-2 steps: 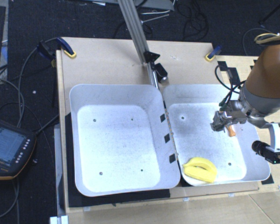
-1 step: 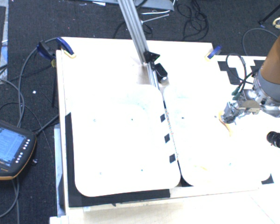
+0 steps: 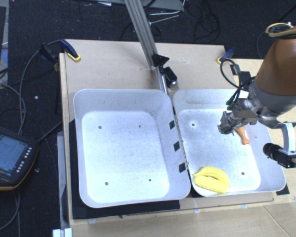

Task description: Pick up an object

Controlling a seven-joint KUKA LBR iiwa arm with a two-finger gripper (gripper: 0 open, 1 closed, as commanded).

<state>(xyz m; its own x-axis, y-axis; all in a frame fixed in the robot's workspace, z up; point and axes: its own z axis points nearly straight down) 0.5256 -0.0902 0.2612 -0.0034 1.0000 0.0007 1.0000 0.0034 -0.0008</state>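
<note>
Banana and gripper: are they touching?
Apart. The camera view shows bare white bin floor between the gripper and the banana lying nearer the front wall.

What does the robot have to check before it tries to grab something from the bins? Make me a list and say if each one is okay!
1. Something to pick is in view: ok. A yellow banana-shaped object lies at the near edge of the right bin, and a small orange object lies farther right.
2. Gripper is over the right bin: ok.
3. Gripper is near a target: ok. The orange object sits just beside it.
4. Fingers open or shut: cannot tell.
5. Anything already held: cannot tell.
6. Banana-shaped object has room around it: not ok. It rests against the bin's near wall.
</note>
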